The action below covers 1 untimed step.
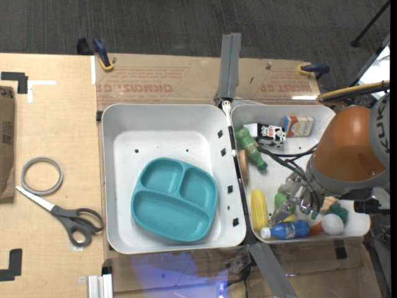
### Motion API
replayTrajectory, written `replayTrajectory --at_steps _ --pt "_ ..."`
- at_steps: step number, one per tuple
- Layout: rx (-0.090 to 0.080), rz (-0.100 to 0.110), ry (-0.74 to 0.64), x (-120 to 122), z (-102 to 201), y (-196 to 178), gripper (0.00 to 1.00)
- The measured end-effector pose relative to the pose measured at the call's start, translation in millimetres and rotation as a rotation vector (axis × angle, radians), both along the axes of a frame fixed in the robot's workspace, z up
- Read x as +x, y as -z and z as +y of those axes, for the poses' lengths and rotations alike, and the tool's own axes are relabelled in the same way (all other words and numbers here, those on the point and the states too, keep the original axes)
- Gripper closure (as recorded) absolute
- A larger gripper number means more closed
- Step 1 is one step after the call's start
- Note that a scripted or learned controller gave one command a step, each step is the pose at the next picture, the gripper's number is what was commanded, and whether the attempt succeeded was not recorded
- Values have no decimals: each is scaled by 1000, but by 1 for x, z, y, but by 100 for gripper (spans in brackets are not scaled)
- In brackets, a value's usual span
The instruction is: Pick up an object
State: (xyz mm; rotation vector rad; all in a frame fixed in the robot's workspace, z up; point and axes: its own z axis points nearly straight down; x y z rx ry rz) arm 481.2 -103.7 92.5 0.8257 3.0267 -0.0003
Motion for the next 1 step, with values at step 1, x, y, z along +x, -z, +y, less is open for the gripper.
replayTrajectory --at_steps 1 --pt "-1 -2 -3 1 0 -9 100"
